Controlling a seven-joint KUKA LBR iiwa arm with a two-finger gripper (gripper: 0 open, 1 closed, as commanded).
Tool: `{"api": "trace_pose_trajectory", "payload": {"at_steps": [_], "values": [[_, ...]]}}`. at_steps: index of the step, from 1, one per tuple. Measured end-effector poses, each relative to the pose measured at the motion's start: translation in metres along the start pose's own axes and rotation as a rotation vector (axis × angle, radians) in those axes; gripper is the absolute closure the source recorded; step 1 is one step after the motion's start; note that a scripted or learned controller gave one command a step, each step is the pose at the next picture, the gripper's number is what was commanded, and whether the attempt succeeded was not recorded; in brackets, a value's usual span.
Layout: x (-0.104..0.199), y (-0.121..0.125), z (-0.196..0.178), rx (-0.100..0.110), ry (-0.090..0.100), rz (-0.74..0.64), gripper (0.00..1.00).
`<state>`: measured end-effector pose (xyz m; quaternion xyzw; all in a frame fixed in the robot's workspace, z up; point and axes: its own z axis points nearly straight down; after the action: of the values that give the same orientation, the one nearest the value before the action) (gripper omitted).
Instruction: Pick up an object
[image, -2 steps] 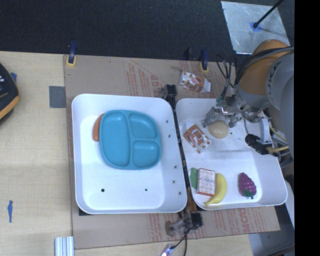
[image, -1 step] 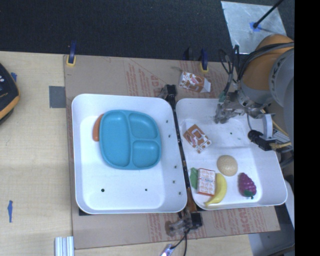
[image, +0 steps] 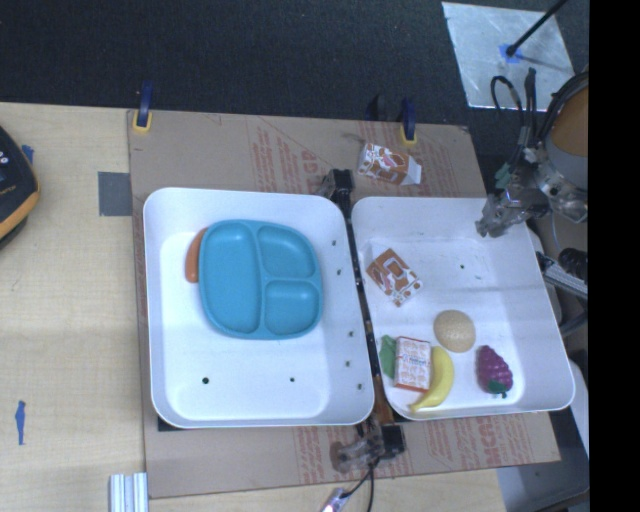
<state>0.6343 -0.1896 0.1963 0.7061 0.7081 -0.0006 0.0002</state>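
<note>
The right bin holds a brown-and-white snack packet, a tan round bun-like item, a purple grape bunch, a yellow banana, a small red-and-white carton and a green item beside it. My gripper hangs over the bin's far right corner, well apart from all of these. Nothing shows between its fingertips.
The left bin carries a blue divided plate with an orange item tucked under its left side. Another snack packet lies on the cardboard behind the bins. Blue clamps hold the cardboard's far edge.
</note>
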Motion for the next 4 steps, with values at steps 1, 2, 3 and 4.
{"api": "trace_pose_trajectory", "payload": {"at_steps": [1,2,3,4], "values": [[0.000,0.000,0.001,0.002,0.001,0.000,0.00],[0.044,-0.080,0.014,0.004,0.001,-0.002,0.00],[0.034,-0.119,0.105,0.004,0.001,-0.002,0.00],[0.031,-0.116,0.089,-0.005,-0.004,-0.006,1.00]]}}
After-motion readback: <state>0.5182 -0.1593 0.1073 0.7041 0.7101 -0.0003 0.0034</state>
